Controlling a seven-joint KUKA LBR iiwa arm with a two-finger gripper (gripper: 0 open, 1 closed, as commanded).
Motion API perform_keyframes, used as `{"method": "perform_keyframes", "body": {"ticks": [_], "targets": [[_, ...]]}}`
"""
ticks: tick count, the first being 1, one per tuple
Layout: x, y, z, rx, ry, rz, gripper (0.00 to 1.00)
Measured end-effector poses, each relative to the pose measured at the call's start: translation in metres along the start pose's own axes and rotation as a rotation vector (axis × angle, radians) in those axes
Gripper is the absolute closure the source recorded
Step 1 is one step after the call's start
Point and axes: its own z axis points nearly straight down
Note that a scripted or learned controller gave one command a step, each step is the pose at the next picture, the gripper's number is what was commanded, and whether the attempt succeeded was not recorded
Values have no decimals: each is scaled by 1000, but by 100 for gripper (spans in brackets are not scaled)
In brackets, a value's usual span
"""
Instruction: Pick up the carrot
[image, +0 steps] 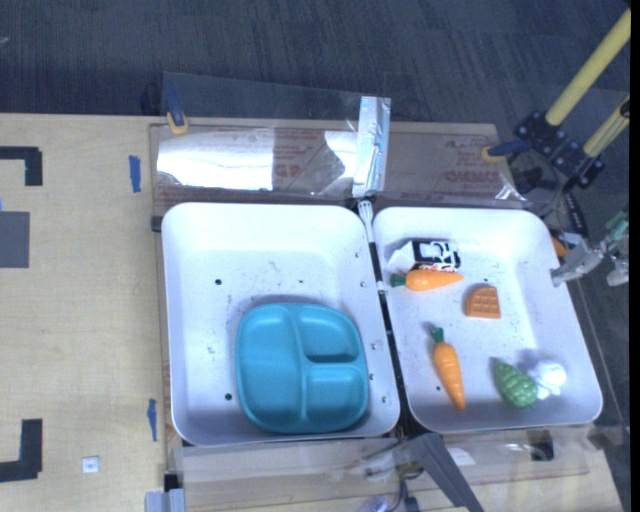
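Two orange carrots lie in the right bin (575, 330). One carrot (435, 281) rests crosswise near the bin's back left, its green top toward the divider, touching a black-and-white toy (434, 254) behind it. The other carrot (449, 370) lies in the middle of the bin, green top at the back and tip pointing to the front right. Nothing covers either carrot.
An orange waffle-like piece (483, 302) sits right of the first carrot. A green and white vegetable toy (526, 383) lies at the front right. The left bin (200, 250) holds a teal divided plate (300, 366). Clamps and yellow rods (585, 75) stand at the back right.
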Motion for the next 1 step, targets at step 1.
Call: {"method": "perform_keyframes", "body": {"ticks": [1], "targets": [[70,-45,86,5,2,43,0]]}}
